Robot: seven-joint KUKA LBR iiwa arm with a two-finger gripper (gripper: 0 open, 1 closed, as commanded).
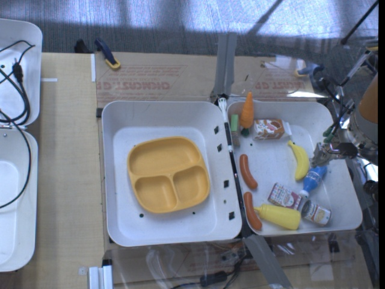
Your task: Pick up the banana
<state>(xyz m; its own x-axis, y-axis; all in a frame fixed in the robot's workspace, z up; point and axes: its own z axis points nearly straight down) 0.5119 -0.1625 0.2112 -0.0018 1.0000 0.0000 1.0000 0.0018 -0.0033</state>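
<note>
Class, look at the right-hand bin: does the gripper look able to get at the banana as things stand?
Probably yes. The banana lies uncovered on the floor of the right bin, and the gripper sits just to its right. The blue bottle crowds its lower end, so a grasp higher up looks safer.

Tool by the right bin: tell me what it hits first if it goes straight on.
Probably the blue bottle, just below the tool; the banana lies slightly to its left. Depth is unclear from this slanted view.

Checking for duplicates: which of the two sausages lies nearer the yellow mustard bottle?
The lower sausage, beside the mustard bottle; the other sausage lies farther up.
</note>
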